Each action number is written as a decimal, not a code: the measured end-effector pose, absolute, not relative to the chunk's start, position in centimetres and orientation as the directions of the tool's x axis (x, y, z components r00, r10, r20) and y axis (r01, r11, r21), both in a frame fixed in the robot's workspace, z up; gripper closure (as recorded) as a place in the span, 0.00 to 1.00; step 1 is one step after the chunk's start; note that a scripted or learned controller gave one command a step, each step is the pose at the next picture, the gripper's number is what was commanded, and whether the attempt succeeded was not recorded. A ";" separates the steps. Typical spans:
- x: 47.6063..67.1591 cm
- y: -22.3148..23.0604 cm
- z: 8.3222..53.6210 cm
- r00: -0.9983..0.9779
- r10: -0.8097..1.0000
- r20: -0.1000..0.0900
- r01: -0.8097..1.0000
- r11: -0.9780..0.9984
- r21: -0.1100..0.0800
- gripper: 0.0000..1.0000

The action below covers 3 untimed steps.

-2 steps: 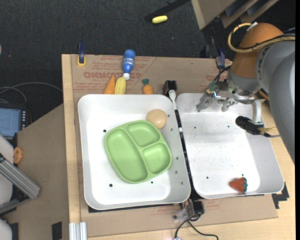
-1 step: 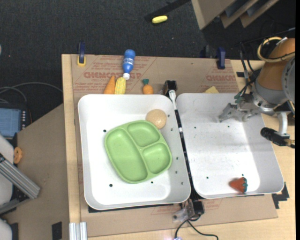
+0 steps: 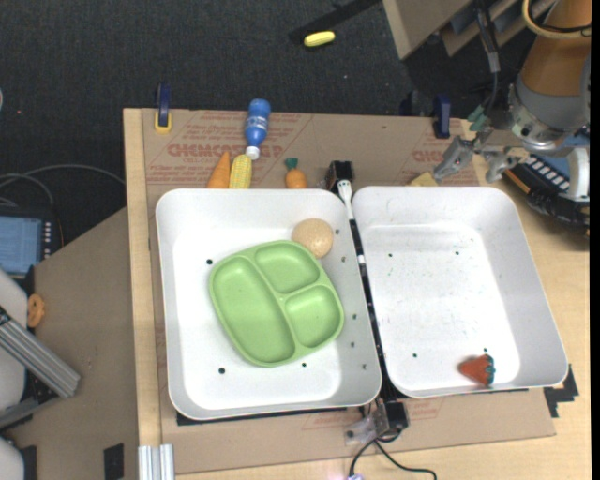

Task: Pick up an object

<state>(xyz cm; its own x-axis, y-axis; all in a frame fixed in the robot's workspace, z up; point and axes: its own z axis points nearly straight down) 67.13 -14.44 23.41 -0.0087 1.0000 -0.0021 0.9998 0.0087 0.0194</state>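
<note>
claw [image 3: 459,155] open, empty, behind right bin [image 3: 441,225] | risk: strawberry [image 3: 477,369] against front wall, fingers hit rim

From my feed I see a bench topped with a brown cardboard sheet [image 3: 309,131] printed with faded red lettering, held at its far edge by 2 blue clamps [image 3: 163,105]. The sheet lies on a pale wooden tabletop [image 3: 572,281] that shows along the right side. Beyond the bench the floor is dark carpet [image 3: 112,47], and a small yellow item [image 3: 320,38] lies on it near the top. A wooden panel [image 3: 441,23] leans in at the upper right. On the left I make out black cables [image 3: 56,187], a blue box [image 3: 17,244] and a grey aluminium rail [image 3: 37,361]. The light is even and soft.
</note>
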 end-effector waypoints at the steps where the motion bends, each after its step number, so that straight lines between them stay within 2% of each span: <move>1: 66.6 -5.4 18.3 -0.007 1.000 0.003 1.000 0.007 -0.005 0.00; 2: 62.1 3.3 20.0 -0.008 1.000 0.004 1.000 0.008 -0.004 0.00; 3: 66.4 -5.7 18.4 0.006 1.000 -0.004 1.000 -0.006 0.004 0.00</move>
<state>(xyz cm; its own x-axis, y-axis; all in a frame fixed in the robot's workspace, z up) 66.36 -5.65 18.40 0.0063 1.0000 -0.0044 1.0000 -0.0063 0.0044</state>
